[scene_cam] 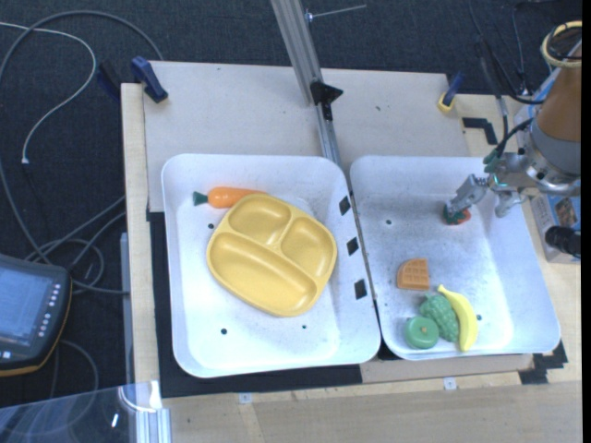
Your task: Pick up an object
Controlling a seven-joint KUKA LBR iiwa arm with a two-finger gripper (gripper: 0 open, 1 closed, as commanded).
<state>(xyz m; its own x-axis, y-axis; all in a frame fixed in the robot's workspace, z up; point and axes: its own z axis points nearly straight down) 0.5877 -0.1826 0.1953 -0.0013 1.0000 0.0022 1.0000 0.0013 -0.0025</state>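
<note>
My gripper [484, 199] hangs over the far part of the right bin [517, 275], reaching in from the right. It is open, its two grey fingers spread apart with nothing between them. A small red and green object [455, 215] lies on the bin floor just below and to the left of the left finger [465, 194]. Nearer the front of that bin lie an orange waffle piece [414, 274], a yellow banana [462, 316], a bumpy green toy [442, 314] and a round green piece [421, 332].
The left bin [185, 247] holds a yellow divided plate [272, 252] and, by its far left corner, an orange carrot [231, 196]. A metal post [300, 35] rises from the divider between the bins. Cables hang behind the arm at the right.
</note>
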